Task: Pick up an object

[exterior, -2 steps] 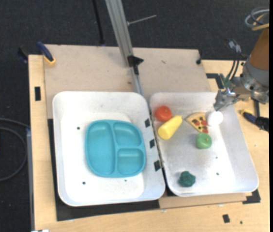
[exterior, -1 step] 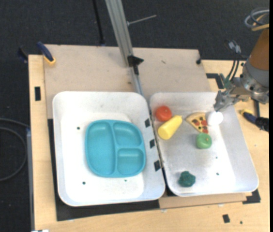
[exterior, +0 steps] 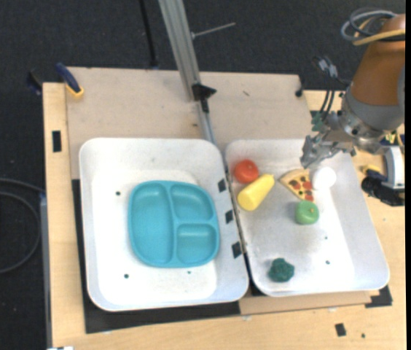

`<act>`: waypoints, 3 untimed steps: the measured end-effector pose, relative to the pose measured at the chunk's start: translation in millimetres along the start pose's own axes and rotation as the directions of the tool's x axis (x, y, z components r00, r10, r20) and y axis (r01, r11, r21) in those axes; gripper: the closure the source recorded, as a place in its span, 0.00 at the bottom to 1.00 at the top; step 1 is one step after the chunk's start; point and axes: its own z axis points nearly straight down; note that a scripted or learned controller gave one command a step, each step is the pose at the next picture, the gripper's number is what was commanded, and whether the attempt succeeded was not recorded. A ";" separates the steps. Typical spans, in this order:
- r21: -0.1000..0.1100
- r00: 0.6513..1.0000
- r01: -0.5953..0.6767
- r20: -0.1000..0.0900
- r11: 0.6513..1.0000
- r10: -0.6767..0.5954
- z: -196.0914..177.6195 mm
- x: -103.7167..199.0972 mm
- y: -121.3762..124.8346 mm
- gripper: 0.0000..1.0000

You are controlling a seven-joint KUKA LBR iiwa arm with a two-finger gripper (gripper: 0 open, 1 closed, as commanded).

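In the right bin lie a red-orange tomato, a yellow toy, a pizza slice, a small white object, a green apple and a dark green broccoli. My gripper hangs over the bin's far right part, just above the pizza slice and the white object. Nothing shows between its fingertips.
The left bin holds a teal divided plate. An aluminium post rises behind the bins, with a thin rod running down to the gap between them. Cables lie at the bench's right edge.
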 end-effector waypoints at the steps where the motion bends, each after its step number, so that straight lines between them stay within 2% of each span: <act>1: 0.000 1.000 0.000 0.000 1.000 0.000 -9.8 54.5 -5.0 1.00; 3: 0.001 1.000 0.001 -0.002 1.000 -0.001 -19.6 146.8 -23.2 1.00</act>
